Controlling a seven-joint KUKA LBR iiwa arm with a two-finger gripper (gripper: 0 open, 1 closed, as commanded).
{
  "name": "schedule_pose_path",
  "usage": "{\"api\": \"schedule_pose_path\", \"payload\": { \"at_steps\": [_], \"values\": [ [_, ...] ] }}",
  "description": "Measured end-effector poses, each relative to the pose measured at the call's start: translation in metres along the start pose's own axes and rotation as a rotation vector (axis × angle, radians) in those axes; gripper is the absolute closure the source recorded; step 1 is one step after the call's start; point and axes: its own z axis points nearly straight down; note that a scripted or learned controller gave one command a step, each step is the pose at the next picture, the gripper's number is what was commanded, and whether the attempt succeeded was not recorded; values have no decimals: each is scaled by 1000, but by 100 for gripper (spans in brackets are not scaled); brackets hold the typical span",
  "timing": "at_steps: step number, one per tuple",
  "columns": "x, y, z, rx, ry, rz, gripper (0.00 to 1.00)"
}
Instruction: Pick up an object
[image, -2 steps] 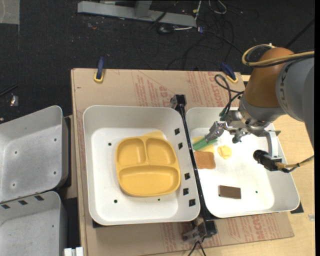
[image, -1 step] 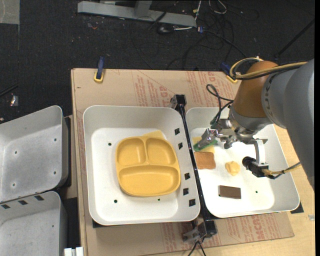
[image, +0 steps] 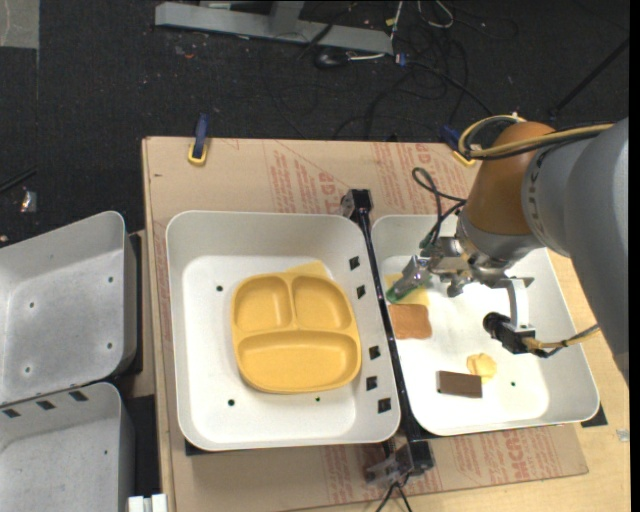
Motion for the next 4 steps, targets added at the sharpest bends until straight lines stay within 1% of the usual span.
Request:
{"api": "schedule_pose_path", "payload": {
  "at_steps": [1,2,3,4],
  "values": [
    [1,2,-12,-5,1,0,100],
    [4,2,-75,-2,-1,-4,100],
    [4,3,-124,-2,-1,-4,100],
    [51,-12,-119,5,0,-6,100]
  ]
}}
